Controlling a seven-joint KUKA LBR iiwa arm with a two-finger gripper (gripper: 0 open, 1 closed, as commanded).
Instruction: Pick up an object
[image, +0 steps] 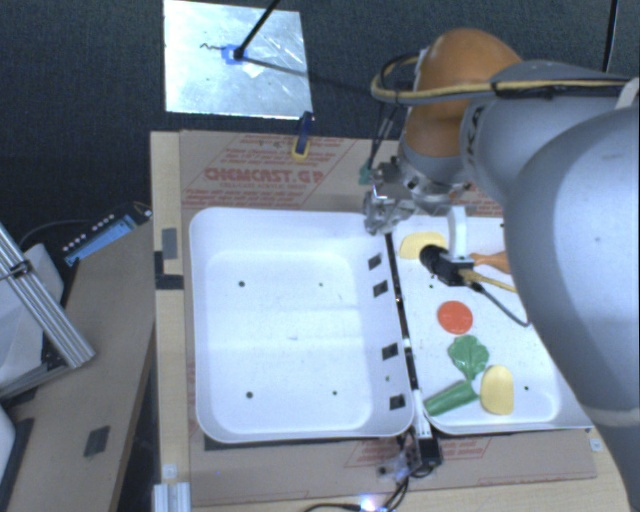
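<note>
Read "CHEMCAST GP" in red print on the brown cardboard sheet (262, 172) behind the bins; found more red lettering along its front edge, too small to decipher.

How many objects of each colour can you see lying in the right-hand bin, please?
Yellow: 2, a rounded piece at the far end and an egg-shaped one at the near end.
Green: 2, a leafy piece and a stick-shaped piece.
Red-orange: 1, a round disc.
Orange: 1, a thin piece, partly hidden by the arm.
Total: 6
</note>
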